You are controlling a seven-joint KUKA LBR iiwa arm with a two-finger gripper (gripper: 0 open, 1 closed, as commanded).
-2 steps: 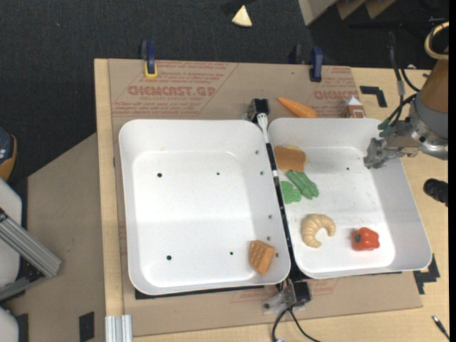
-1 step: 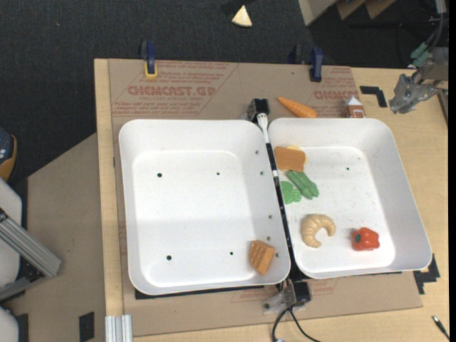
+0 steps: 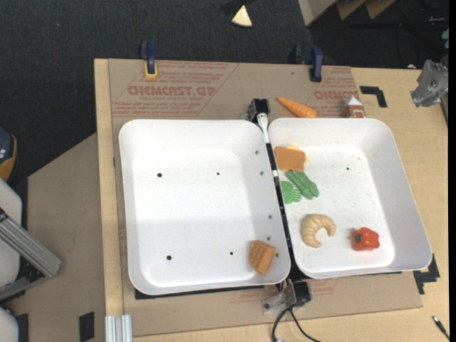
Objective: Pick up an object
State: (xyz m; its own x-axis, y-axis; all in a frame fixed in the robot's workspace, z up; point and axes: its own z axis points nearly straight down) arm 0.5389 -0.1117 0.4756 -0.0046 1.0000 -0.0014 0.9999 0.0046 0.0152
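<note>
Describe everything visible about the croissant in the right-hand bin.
The croissant is a small tan, crescent-shaped toy pastry with a smooth, plastic-looking surface and faint ridges. It lies flat on the floor of the right bin, toward the near edge, its curved back up and to the right and its tips pointing down-left. It stands apart from its neighbours: the green leafy piece lies above it and the red pepper to its right. Nothing touches it but the bin floor.

I saw the brown bench (image 3: 185, 84) carrying two white bins, left bin (image 3: 142, 191) and right bin (image 3: 399, 191), touching side by side. A toy carrot (image 3: 297, 107) lay on the board just behind the right one.
</note>
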